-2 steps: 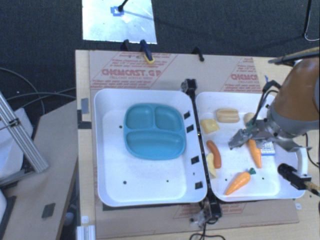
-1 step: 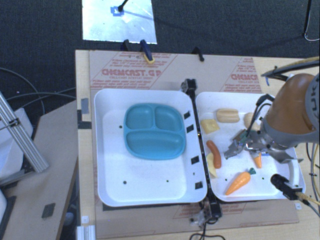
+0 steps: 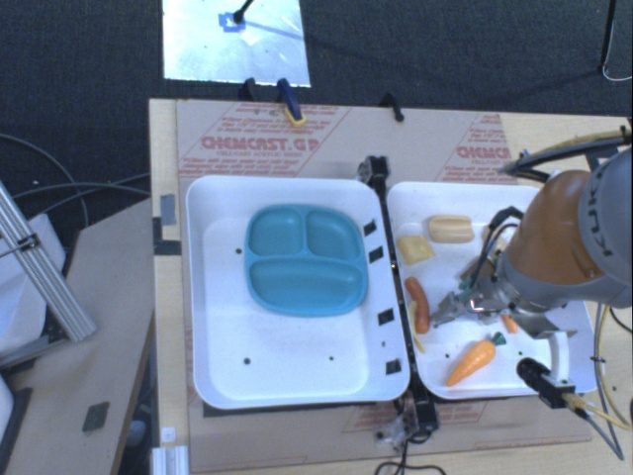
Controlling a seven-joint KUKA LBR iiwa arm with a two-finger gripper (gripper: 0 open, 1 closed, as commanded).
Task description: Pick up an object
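Claw (image 3: 457,308) hovering in right bin (image 3: 465,198) beside sausage (image 3: 417,305); grip state unclear; next needing descent onto it.

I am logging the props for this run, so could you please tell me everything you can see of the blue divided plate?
The blue divided plate is a rounded-square tray in light teal, plastic by its look, with three shallow wells: two smaller ones on its far side and a wide one on its near side. It lies flat in the left bin, in the bin's far half, near the middle. Nothing rests on it. It sits apart from the bin's walls, touching only the floor. The gripper is over the right bin, well away from it.
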